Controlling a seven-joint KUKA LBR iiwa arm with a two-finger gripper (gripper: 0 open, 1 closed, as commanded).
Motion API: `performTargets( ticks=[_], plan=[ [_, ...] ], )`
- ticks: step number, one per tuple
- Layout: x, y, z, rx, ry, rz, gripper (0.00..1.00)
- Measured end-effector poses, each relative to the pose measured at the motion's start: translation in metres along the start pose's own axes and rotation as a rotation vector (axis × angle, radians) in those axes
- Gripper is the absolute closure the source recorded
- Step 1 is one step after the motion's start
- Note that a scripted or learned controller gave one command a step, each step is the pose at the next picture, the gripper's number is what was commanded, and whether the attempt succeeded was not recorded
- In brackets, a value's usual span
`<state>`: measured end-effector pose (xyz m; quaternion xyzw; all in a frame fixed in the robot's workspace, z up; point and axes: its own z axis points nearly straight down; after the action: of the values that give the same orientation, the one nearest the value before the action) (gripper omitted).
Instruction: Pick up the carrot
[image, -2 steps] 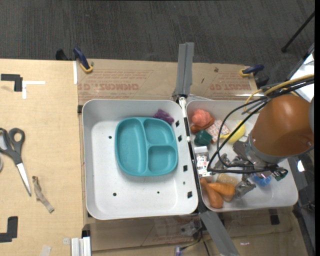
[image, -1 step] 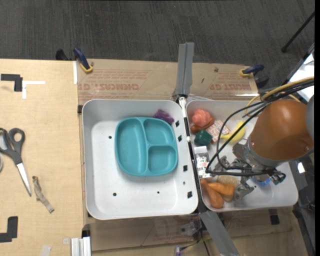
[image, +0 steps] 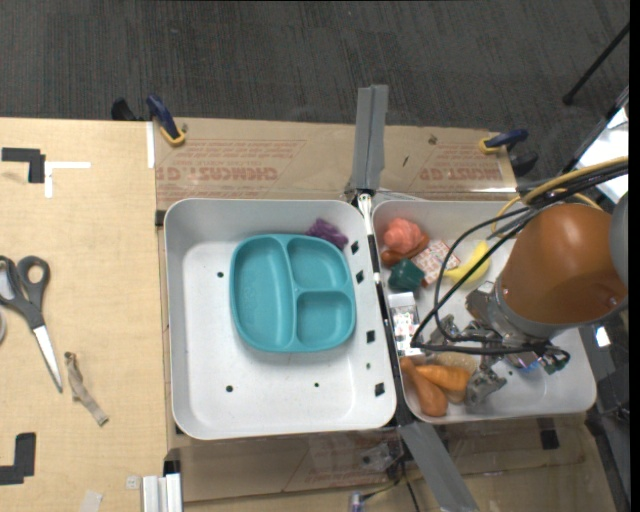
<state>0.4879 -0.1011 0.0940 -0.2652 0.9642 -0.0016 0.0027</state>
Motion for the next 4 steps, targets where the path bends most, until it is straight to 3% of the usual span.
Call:
performTargets(
  ticks=[3,4],
  plan=[
    [0.0001,-0.0006,-0.0023,0.013,-0.001,-0.291,0.0],
    [0.006,-0.0019,-0.0004,0.003,-0.001,-0.326,0.0]
  ],
)
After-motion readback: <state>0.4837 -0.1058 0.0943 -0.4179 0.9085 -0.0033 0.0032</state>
